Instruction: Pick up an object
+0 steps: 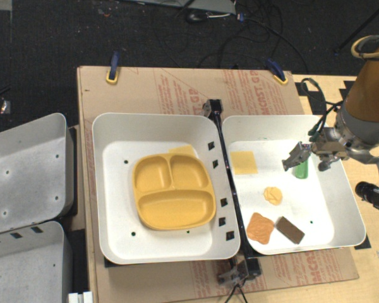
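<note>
My gripper [310, 159] hangs over the upper right part of the right bin [341, 229], with its two fingers spread apart. A small green object [300, 170] sits just below the left finger [294, 157], closer to it than to the other finger. Nothing is clamped between the fingers. Also in the right bin lie a pale yellow square [244, 162], a small yellow-orange lump [273, 196], an orange piece [260, 228] and a brown block [289, 230].
The left bin [110, 169] holds a yellow divided plate [174, 191] with a pale yellow slab [184, 150] poking out behind it. A black divider [226, 188] runs between the bins. Grey metal trays [25, 169] stand at the far left.
</note>
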### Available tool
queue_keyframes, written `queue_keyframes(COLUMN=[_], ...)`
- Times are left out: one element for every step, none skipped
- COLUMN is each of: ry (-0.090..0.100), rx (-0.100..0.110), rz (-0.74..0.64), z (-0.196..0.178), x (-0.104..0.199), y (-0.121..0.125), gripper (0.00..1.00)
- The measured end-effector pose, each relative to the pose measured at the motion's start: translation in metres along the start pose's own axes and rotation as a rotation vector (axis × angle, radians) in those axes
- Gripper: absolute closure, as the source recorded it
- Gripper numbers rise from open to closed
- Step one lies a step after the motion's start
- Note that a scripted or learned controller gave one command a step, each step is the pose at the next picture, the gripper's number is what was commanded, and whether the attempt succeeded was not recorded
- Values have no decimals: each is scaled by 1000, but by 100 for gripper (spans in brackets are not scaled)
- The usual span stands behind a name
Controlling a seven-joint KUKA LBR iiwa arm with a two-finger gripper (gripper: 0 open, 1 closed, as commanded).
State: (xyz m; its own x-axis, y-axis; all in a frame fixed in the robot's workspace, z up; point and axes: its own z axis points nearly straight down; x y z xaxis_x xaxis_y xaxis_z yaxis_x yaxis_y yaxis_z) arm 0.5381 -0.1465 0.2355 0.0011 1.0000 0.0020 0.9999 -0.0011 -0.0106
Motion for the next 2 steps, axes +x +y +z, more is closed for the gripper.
queue_keyframes(ry=[-2, -2], rx=[-10, -7], rz=[-2, 0], z=[-5, 40], x=[0, 2], y=[2, 8], gripper=[0, 0])
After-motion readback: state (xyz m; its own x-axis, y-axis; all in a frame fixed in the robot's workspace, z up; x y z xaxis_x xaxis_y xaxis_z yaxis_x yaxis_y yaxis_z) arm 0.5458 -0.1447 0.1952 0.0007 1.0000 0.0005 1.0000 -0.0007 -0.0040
